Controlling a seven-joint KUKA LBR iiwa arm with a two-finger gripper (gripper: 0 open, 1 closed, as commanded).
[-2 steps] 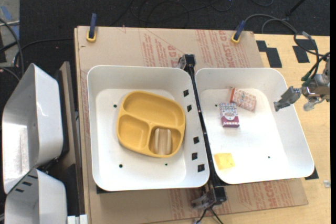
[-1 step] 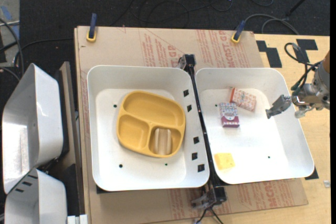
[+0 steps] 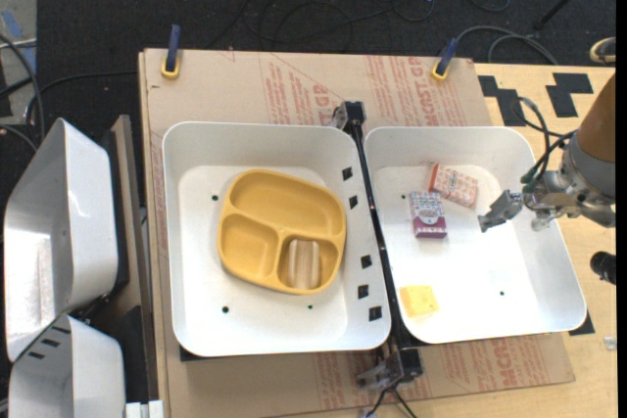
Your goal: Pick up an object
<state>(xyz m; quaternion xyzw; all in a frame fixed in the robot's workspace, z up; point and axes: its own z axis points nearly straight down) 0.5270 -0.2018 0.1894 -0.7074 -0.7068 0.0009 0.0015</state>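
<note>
At the bottom edge of the view, a black clamp [image 3: 392, 369] grips the front of the desk [image 3: 294, 78] where the two bins meet. The left bin [image 3: 186, 240] holds a yellow divided plate [image 3: 281, 228], set about in its middle; a tan, rounded item [image 3: 302, 262] lies in the plate's lower right compartment. The right bin [image 3: 549, 289] carries three small things: a purple and white carton [image 3: 428, 214] near its left wall, a red and white packet [image 3: 455, 184] just above and to the right of the carton, and a flat yellow piece [image 3: 419, 301] lower down, well apart from both. The jaws [image 3: 500, 210] hang over the right bin's right half, to the right of the carton and apart from it, with nothing seen between them; whether they stand wide or narrow I cannot tell.
</note>
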